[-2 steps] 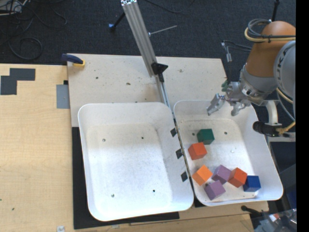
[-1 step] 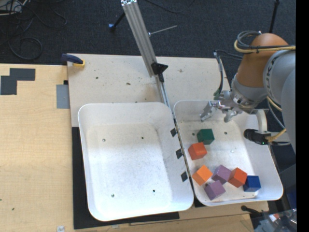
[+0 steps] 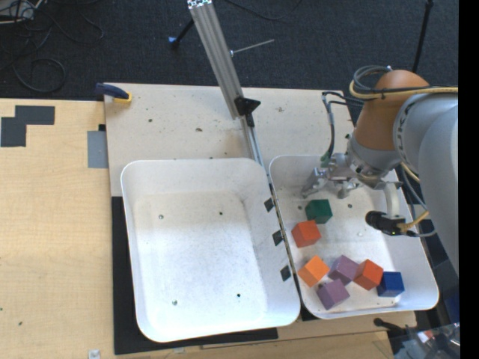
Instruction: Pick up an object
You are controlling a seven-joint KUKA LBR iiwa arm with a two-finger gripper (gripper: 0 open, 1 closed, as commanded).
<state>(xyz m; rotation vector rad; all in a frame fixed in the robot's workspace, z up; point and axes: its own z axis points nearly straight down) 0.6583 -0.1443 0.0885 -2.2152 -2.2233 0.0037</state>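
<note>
While the pincer (image 3: pixel 323 188) hung low over the far part of the right bin (image 3: pixel 426 290), its nearest candidate was a dark green block (image 3: pixel 319 210), which lay just beside and slightly toward the camera side of the metal tips, close enough that contact could not be ruled out or confirmed from this slanted view. Whether the pincer was released or clenched could not be told; nothing was visibly caught in it. Item, green block: roughly cubic, no marked long axis, one corner turned toward the pincer, so the approach angle probably mattered little. Item, red-orange block (image 3: pixel 305 233): next beyond the green one, farther from the pincer on the same line toward the camera. Item, cluster further out from the pincer: an orange block (image 3: pixel 314 270), two purple blocks (image 3: pixel 344 268) and (image 3: pixel 331 293), a second red-orange block (image 3: pixel 368 274), and a blue block (image 3: pixel 391 283), packed close together, several touching, well apart from the pincer. Item, left bin (image 3: pixel 135 200): on the far side of the divider from the pincer, resting on the desk (image 3: pixel 172 118). Judgement: the coming move turned on the short offset between pincer and green block; a small shift toward the camera and a descent seemed to be what the grasp called for, the single arm being already nearest to that piece.
</note>
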